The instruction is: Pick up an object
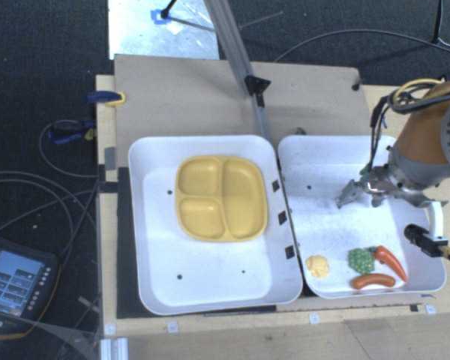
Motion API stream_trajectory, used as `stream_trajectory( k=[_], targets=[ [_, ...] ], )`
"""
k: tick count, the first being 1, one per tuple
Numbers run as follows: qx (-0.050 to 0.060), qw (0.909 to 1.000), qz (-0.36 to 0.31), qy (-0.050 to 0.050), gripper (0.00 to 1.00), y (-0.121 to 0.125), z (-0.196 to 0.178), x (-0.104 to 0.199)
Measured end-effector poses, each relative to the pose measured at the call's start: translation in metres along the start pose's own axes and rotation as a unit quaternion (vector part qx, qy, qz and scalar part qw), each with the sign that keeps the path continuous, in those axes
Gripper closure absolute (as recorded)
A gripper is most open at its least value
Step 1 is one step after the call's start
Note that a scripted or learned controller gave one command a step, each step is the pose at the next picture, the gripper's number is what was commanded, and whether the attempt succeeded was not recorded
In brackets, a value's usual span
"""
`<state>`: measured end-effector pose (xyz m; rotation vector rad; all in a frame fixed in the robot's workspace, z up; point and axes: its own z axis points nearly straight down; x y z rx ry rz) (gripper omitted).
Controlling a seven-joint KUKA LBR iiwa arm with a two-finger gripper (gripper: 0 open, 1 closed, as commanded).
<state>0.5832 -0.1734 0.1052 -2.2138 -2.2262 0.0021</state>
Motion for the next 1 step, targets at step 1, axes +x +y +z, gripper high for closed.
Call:
stream_trajectory(
  k=[1],
  targets=[
    [-0.001, 1.0, 0.001, -0.001, 0.0, 0.0005, 0.0149, -0.0002]
  ],
)
